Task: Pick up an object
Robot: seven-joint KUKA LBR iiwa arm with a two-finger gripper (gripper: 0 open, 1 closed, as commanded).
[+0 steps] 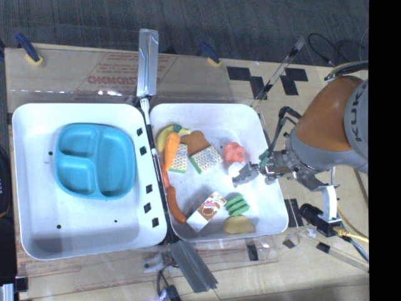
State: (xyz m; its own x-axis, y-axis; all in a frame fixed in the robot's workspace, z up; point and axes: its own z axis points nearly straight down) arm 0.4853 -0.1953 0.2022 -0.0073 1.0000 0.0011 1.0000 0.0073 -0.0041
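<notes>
My gripper [245, 175] hangs in the right bin [266, 130]; its finger spread I cannot tell. A soft pink lump [234, 152] lies just beside it, a ribbed green piece [237, 204] near.

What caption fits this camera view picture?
Robot gripper hovers over toy food in the right bin; blue plate sits left.
</notes>
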